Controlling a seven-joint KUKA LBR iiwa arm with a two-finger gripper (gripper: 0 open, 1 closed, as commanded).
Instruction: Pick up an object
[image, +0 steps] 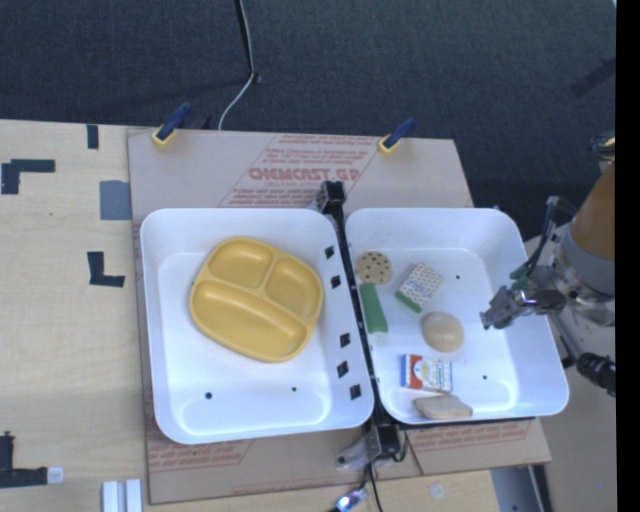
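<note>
The right bin (500, 250) holds a round speckled cookie (374, 266), a green bar (373, 307), a small patterned white packet (419, 285), a beige round lump (442, 331), a small carton with red and blue print (428, 373) and a tan flat piece (443, 407). My gripper (500, 312) hangs over the right side of this bin, to the right of the beige lump and apart from it. Nothing shows between its fingers.
A yellow divided plate (257, 297) lies in the left bin (170, 380). A black divider strip (345, 300) runs between the bins. Both bins rest on a cardboard sheet (300, 170) held by two blue-and-yellow clamps (171, 123). The arm (590, 250) stands at the right.
</note>
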